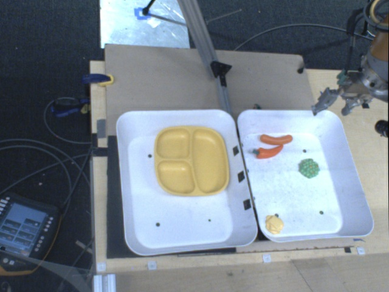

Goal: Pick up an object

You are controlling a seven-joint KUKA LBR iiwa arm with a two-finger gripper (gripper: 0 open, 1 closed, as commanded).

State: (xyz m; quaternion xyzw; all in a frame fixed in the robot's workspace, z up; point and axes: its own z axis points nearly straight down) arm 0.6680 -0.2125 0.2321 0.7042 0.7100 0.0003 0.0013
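The bench [182, 78] carries two white bins, left [137, 224] and right [355, 193], side by side

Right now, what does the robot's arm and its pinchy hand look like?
At the top right you can see the end of the arm: grey metal with a bit of orange up top and thin dark cables looping beside it. Below it sits the gripper, small and grey, with two short fingers like little claws.

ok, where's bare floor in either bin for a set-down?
Left bin: the strip below the yellow tray. Right bin: bottom middle, between the yellow toy and green ball. Crowded around the sausage and carrot.
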